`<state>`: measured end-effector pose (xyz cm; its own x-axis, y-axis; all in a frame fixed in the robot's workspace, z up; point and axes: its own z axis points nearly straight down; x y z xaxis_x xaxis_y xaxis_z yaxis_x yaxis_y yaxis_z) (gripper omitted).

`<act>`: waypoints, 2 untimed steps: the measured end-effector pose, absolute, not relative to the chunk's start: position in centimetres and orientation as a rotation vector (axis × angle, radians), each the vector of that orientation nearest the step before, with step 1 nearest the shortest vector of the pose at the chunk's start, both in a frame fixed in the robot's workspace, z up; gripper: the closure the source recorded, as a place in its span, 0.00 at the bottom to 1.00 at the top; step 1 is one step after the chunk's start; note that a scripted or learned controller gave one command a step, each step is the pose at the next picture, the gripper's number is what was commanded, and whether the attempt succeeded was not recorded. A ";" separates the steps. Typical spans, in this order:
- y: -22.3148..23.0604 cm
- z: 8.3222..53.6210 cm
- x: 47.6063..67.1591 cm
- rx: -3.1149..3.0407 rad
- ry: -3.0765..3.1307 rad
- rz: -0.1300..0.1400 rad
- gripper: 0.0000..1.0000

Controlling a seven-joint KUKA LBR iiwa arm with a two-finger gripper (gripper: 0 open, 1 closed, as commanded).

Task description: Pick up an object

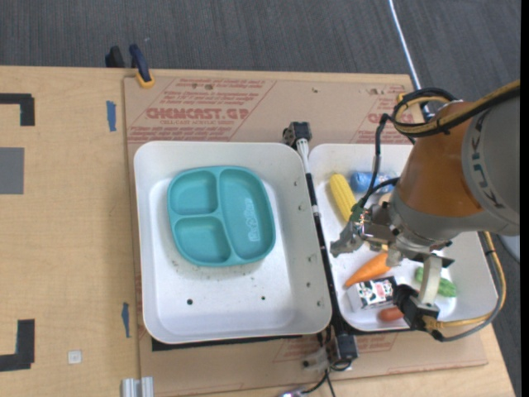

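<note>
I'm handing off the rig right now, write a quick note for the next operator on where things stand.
Gripper: over the right bin, low among the toys; nothing visibly between its fingers, so count nothing as held.
Things: corn cob, carrot, a blue item, a small printed carton, a red piece and a green-and-white piece all lie in the right bin. The teal divided plate sits in the left bin.
Done: arm is in over the toys.
Left: grasp one object and lift it.
</note>
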<state>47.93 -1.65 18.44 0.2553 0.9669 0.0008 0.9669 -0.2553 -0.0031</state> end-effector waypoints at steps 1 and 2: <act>-9.5 15.4 47.9 -2.292 -2.145 0.002 0.00; -9.4 8.6 48.0 -2.305 -2.135 -0.003 0.00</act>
<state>48.00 -9.37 8.55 0.0764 0.9971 0.0010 0.9971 -0.0764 0.0020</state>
